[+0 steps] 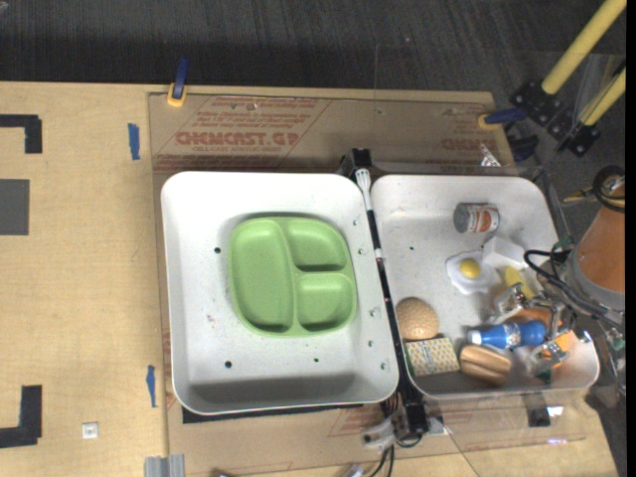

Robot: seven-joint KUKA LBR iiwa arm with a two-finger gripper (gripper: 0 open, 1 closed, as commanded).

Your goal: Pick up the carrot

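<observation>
The carrot [562,343] looks like a small orange piece with a bit of green, lying at the right bin's front right corner among cluttered toys. The arm comes in from the right, its orange band [606,251] at the frame's edge. My gripper [535,301] is low over the right side of the right bin [417,207], just up and left of the carrot, with dark cables around it. The clutter hides much of the carrot and of the gripper's tip.
Also in the right bin are a small can [475,218], a fried-egg toy [467,267], a round bun [417,317], a textured cracker block [433,356], a hot-dog bun [485,364] and a blue bottle [512,336]. The left bin [189,266] holds a green divided plate [260,271].
</observation>
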